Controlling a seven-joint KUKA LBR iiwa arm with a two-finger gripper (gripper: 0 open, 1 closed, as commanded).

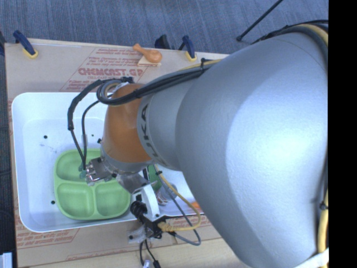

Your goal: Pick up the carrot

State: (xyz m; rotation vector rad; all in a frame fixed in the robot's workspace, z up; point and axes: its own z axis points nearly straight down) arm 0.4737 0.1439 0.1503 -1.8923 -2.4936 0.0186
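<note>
From my seat the arm (234,121) takes up most of the picture, reaching in from the right and bending down over the left white bin (22,149). Its orange band (125,130) sits right above a green divided plate (83,191) that lies in the near part of that bin, and the wrist hardware below the band hides whatever hangs under it, so I cannot tell what state the gripper is in, nor whether anything is in it. I cannot make out the carrot in the bin either; if it is there, it is under the arm or behind the wrist. A small orange thing (148,53) lies on the cardboard (56,71) beyond the bin's far edge, well apart from the wrist, but it is too small for me to name. My worry is working blind: a descent here could land on the plate's rim or a divider and tip or drag the plate instead of closing on the carrot. The loose cables (78,110) looping beside the wrist could also snag.
</note>
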